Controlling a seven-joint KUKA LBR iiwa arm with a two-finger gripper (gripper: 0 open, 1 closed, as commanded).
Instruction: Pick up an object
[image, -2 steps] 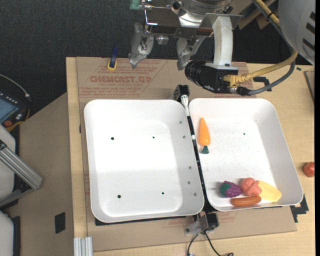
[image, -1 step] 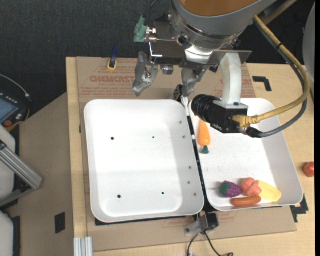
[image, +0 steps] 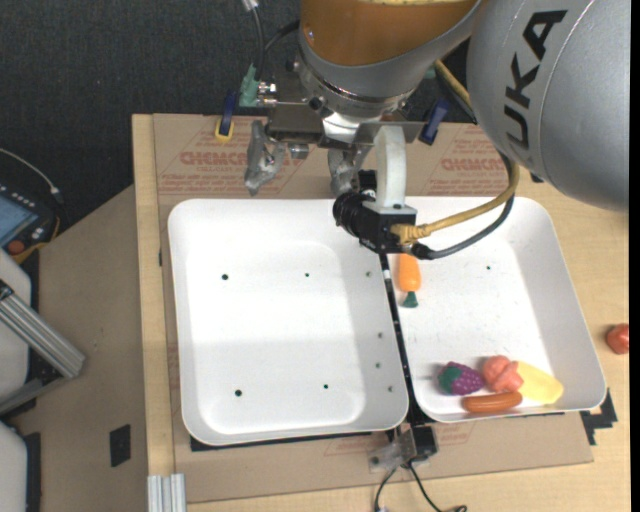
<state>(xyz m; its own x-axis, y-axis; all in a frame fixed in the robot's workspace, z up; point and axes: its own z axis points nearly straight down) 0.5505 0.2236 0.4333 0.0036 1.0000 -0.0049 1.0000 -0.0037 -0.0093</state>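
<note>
My gripper (image: 303, 168) hangs high over the back edge of the left bin (image: 178, 300), near the cardboard base. Its two fingers (image: 260, 166) are spread apart, so it is open, and nothing sits between them. In the right bin (image: 520, 270) a small orange carrot (image: 407, 273) with a green tip lies close to the dividing edge, below and to the right of the gripper. At that bin's front sit purple grapes (image: 460, 379), a pink-orange toy (image: 502, 373), a yellow piece (image: 541, 384) and a red sausage (image: 490, 403), all well away from the gripper.
A black camera unit (image: 368, 218) with a yellow cable (image: 470, 218) hangs off the wrist above the bins' seam. An orange object (image: 620, 339) lies outside the right bin at the right edge. Cardboard (image: 160, 170) underlies both bins.
</note>
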